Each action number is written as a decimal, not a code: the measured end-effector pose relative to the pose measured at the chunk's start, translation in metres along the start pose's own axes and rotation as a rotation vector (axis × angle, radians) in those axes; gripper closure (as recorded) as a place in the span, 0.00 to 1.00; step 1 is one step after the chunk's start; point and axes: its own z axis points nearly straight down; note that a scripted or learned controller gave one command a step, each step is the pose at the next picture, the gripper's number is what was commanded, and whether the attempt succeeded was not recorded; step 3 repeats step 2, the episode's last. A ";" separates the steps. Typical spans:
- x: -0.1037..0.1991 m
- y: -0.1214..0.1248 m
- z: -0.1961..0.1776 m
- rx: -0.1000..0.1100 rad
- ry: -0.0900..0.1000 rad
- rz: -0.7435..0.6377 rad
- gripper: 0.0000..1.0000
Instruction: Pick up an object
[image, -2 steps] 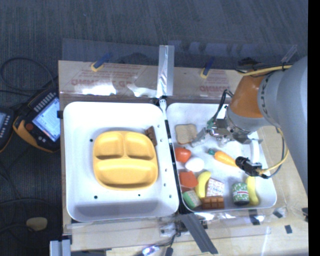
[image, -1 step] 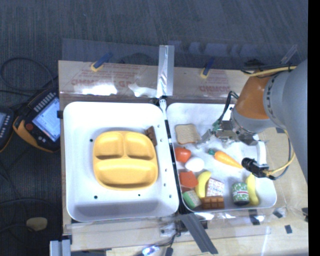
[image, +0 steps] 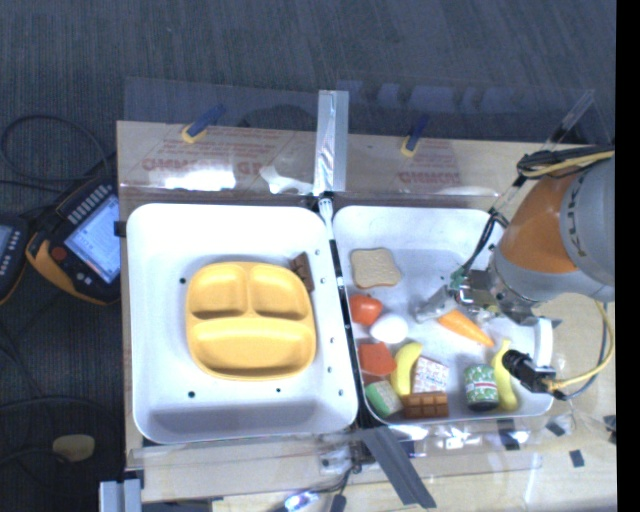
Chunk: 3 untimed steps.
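Left bin: yellow divided tray at centre, bare floor all round it. Right bin: toys crowd the near wall, far half mostly open apart from the bread slice. Gripper low in the right bin, just beside the carrot; grip state cannot be told. Green can near the front wall.

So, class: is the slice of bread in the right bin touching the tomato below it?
Apart. In the camera view, a strip of white bin floor shows plainly between the slice of bread and the tomato.
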 end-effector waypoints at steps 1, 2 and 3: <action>0.001 0.001 -0.009 -0.001 0.002 -0.001 1.00; 0.053 0.001 -0.120 0.014 0.001 0.007 1.00; 0.053 0.001 -0.120 0.014 0.001 0.007 1.00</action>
